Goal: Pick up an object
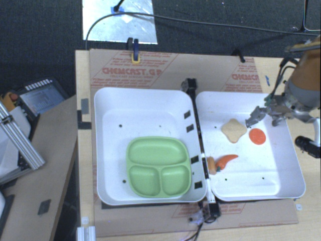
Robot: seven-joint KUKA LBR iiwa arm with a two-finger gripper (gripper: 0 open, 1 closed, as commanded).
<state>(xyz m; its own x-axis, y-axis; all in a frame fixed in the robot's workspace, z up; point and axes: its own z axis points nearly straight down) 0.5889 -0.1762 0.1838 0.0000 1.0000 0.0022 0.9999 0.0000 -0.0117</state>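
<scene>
Surveying table: two white bins lie side by side on a cardboard sheet (pixel 150 67) covering the table (pixel 60 149), their inner rims touching along a black clipped seam
Left bin (pixel 108 134): holds a green three-compartment tray (pixel 158 165) toward its near edge; far half of the floor is bare white
Right bin (pixel 281 185): objects cluster in the left and middle part; near-right corner and near strip are open floor
Gripper (pixel 265 115): over the far-right part of the right bin, just beside the right rim; fingers spread apart, nothing between them
Arm: grey with an orange band, entering over the right rim
Beige piece (pixel 233 130): flat, pale, rounded, on the bin floor just left of the gripper
Red disc (pixel 257 136): flat, round, orange-red, just beside the beige piece, below the gripper
Orange carrot-like piece (pixel 224 160): curved, tapered, lying near the seam wall, apart from the other two
</scene>
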